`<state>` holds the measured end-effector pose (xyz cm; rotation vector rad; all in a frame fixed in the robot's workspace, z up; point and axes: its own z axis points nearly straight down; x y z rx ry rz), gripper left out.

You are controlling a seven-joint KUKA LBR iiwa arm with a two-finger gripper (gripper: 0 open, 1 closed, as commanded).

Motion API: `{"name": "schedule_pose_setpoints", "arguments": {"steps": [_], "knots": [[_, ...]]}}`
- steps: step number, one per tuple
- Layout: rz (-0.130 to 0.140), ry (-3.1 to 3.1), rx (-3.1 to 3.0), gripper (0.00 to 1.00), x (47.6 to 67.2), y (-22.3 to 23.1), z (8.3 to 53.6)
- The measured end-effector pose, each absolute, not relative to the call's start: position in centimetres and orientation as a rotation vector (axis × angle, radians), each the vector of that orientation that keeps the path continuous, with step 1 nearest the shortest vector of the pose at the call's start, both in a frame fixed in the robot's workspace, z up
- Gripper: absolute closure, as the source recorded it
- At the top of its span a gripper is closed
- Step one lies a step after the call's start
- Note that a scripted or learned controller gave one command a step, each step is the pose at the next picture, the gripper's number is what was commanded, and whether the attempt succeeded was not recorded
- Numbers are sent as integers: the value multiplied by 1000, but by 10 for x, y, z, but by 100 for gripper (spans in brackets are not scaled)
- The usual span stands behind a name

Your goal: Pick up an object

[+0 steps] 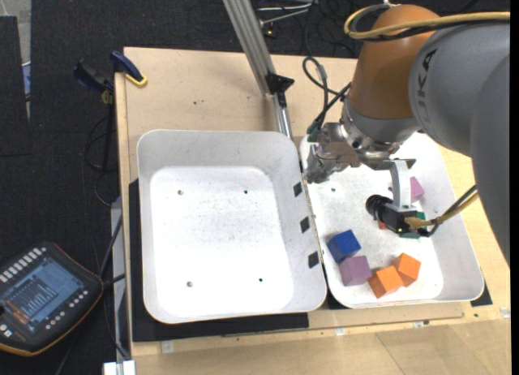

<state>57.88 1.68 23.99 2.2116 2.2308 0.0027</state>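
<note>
- You had small, hard-edged blocks lying in the right bin (350, 203). Near its front sat a blue block (344, 243), with a purple block (354, 269) just in front of it. Beside that, a first orange block (386, 282) touched a second orange block (408, 267).
- A pink block (416, 189) lay farther back toward the right side, partly hidden.
- Your count was one blue, one purple, two orange and one pink block, and two bins.
- The blocks looked matt and cube-like. The bins were shallow, smooth white trays with rounded corners, and the left bin (211, 227) carried fine dark specks.
- Both bins rested side by side on a pale wooden table (203, 89).
- Your tool (319, 162) hung low at the right bin's back left corner, apart from the blocks. You could not tell how far open it was or whether it had hold of anything.
</note>
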Motion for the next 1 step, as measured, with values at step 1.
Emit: {"name": "schedule_pose_setpoints", "arguments": {"steps": [1], "knots": [[4,2229,2213,100,597,57,240]]}}
